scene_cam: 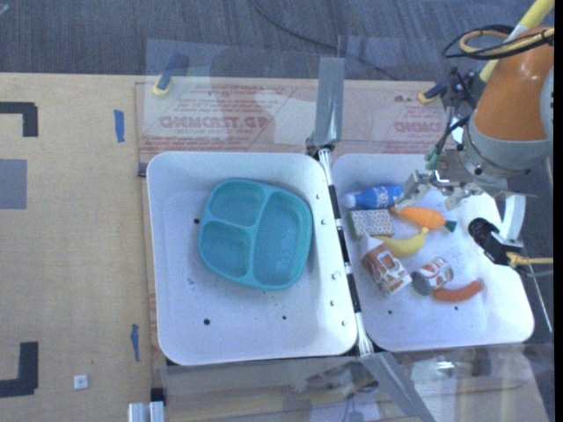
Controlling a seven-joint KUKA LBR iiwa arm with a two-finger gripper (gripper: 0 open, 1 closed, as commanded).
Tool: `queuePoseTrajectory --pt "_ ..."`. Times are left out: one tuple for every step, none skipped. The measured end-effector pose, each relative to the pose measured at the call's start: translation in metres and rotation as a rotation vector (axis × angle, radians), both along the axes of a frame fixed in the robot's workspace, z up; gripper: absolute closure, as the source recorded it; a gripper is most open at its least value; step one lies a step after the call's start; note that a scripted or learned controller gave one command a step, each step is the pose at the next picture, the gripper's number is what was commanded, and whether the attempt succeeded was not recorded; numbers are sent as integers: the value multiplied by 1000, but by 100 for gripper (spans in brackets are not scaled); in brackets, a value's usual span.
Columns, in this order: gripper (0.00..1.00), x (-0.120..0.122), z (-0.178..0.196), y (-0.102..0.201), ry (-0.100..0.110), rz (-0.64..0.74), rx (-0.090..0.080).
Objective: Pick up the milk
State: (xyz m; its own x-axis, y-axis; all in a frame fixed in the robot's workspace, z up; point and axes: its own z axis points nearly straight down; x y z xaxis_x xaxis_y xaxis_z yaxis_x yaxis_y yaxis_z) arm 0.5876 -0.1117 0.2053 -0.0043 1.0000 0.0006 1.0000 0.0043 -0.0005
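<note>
The milk is a small brown and white carton lying tilted in the right bin, near its left-centre. My gripper hangs over the bin's back part, above the orange carrot. It sits up and to the right of the milk, well apart from it. The grey wrist and orange band hide the gripper's upper part. Nothing shows between the fingers.
Around the milk lie a yellow banana, a small can, a red sausage, a speckled packet and a blue bottle. The left bin holds a teal divided plate.
</note>
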Motion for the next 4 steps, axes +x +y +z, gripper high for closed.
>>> queuePoseTrajectory --pt "0 -40 -21 91 3 -192 0" --pt "0 -76 -103 3 1 -34 0" --pt "100 -76 -93 1 -2 -38 0" --pt "100 1 -21 36 -1 -108 -1"
